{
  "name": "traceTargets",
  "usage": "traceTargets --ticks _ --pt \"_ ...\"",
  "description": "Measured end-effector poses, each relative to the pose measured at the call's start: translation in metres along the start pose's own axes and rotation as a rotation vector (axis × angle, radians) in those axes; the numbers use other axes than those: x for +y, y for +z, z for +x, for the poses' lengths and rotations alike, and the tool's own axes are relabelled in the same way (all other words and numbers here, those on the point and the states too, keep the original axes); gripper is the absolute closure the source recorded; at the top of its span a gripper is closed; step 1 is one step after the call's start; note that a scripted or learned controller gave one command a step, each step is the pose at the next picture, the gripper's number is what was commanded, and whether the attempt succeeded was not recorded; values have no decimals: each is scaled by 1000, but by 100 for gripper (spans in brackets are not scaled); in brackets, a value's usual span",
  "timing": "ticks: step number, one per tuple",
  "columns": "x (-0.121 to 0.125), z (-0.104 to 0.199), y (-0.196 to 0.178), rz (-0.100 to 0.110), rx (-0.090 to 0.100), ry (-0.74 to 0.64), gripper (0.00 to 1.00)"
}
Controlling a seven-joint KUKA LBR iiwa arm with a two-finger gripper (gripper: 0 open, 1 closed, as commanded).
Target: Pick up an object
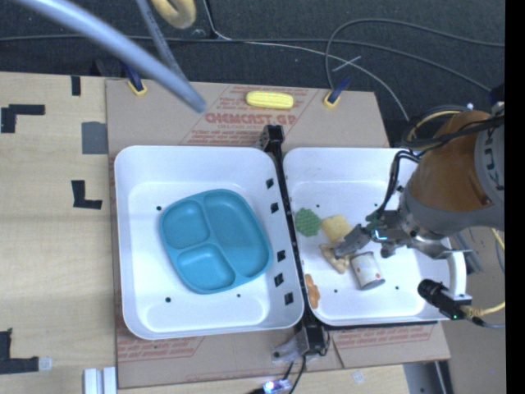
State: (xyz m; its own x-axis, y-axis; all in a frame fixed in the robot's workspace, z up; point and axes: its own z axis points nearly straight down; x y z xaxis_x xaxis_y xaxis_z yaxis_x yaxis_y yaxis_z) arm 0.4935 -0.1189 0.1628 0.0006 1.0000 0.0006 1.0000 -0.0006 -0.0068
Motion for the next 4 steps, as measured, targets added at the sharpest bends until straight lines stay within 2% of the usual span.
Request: traceTargets --ticks 1,2,3,4 --pt "-3 8 48 -11 -4 0 0" --pt "-1 7 79 -9 -4 0 0" --pt "-2 8 67 -9 -3 0 100" --pt "7 6 21 -10 -1 -2 100"
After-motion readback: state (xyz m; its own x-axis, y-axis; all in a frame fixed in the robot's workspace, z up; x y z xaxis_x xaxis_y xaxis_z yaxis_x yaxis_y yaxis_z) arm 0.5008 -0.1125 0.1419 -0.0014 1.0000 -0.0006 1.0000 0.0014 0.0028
